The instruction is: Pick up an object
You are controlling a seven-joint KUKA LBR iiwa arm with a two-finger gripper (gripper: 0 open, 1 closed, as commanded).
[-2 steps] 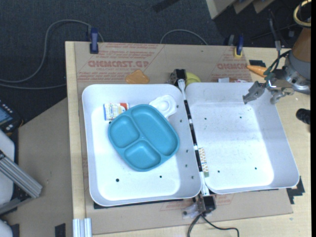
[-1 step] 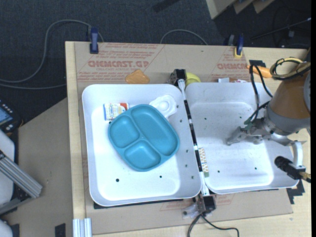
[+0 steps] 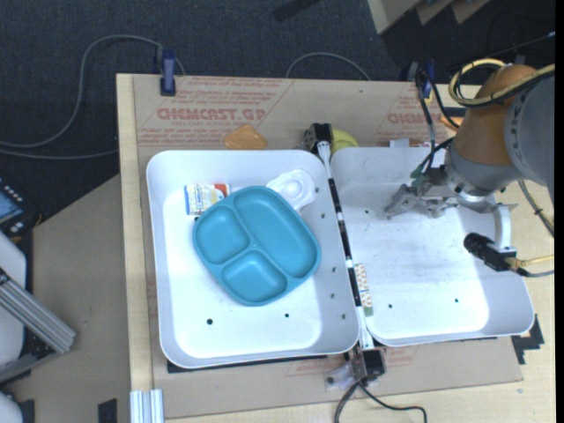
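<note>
A blue divided plate (image 3: pixel 256 245) lies in the left bin (image 3: pixel 181 324), tilted across its middle. Behind it a small white lid-like piece (image 3: pixel 293 188) rests by the plate's far rim. A white packet with red and blue print (image 3: pixel 203 196) pokes out from under the plate's left rim. My gripper (image 3: pixel 421 206) hangs low over the far part of the right bin (image 3: pixel 441 315), well to the right of the plate. It is open with nothing between its fingers, above bare bin floor.
The grey arm with its orange band (image 3: pixel 493 122) reaches in from the right over the right bin's far corner. An orange object (image 3: pixel 245 137) and a yellow one (image 3: pixel 342 139) lie on the board behind the bins. Cables run along the bench's far edge.
</note>
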